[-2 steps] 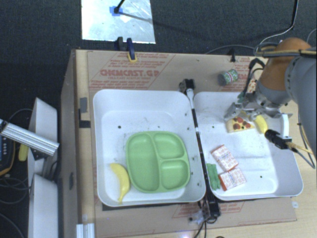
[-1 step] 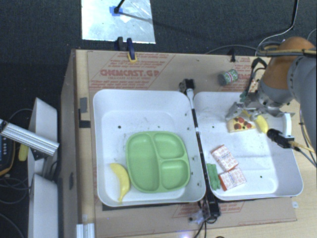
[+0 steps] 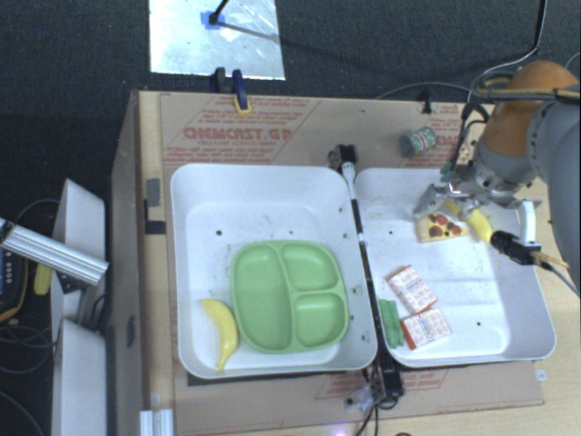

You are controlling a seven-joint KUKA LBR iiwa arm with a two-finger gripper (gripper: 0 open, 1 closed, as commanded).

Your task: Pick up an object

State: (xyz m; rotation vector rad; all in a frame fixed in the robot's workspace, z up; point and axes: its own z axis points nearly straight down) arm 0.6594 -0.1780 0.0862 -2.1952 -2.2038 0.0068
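Arm in from 3 o'clock, gripper (image 3: 451,198) low over the right bin (image 3: 522,312), at the bin's 12 o'clock end. Claw state: can't tell, wrist blocks the view. Pizza slice toy (image 3: 441,228) sits right under/beside the tip, contact unclear. Yellow piece (image 3: 479,224) just at its 3 o'clock. Two red-white packets (image 3: 418,305) toward 6 o'clock, green strip (image 3: 389,322) by the divider. Left bin (image 3: 195,209): green divided plate (image 3: 289,295), banana (image 3: 221,331) at its 8 o'clock.
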